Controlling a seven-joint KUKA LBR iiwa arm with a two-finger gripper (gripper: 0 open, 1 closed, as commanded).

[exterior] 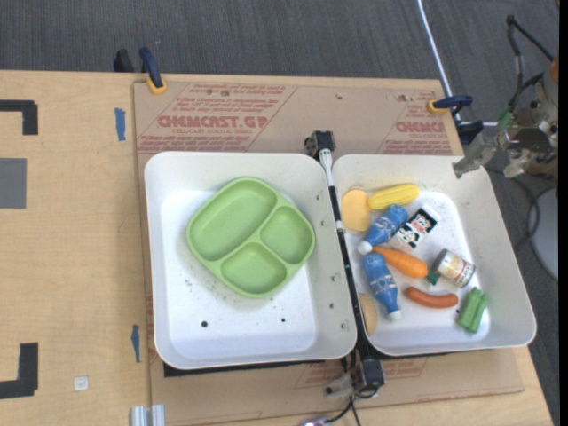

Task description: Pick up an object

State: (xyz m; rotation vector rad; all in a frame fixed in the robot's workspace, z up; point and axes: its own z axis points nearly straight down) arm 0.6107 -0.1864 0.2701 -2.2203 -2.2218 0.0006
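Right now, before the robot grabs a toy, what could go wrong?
1. The toys in the right bin lie crowded together. The carrot touches a blue bottle, so the jaws might bump or grab two things.
2. The green pickle sits near the bin's wall, which may block the gripper.
3. The small jar looks round and may roll away.

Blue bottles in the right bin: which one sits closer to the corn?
The upper blue bottle, lying right below the corn beside the milk carton. The other blue bottle lies lower, past the carrot.
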